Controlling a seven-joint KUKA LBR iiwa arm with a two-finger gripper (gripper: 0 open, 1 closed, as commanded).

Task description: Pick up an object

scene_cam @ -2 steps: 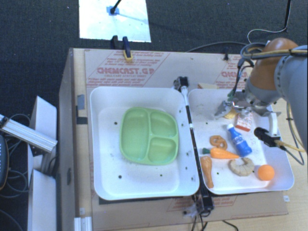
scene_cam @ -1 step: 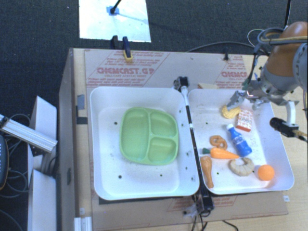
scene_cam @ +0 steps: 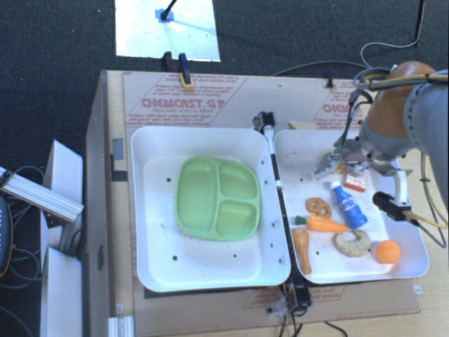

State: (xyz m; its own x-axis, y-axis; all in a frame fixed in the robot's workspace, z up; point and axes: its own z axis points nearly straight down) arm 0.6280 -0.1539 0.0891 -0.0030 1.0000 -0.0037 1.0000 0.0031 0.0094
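The grey arm's two-finger gripper (scene_cam: 335,161) is hanging low in the right white bin (scene_cam: 298,146); I cannot tell its state. Just beside it, toward the arm, a small red-and-white box (scene_cam: 356,181) is lying, with a blue-and-white tube (scene_cam: 348,203) just below. Further below, a brown pretzel (scene_cam: 318,206), two orange carrots (scene_cam: 327,224), a beige ring-shaped pastry (scene_cam: 352,242) and an orange ball (scene_cam: 387,250) are sitting. Well away leftward, a green divided plastic plate (scene_cam: 216,198) is resting in the left white bin (scene_cam: 151,160).

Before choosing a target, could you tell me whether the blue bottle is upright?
Tipped: the blue plastic bottle lies flat on the right white bin's floor.
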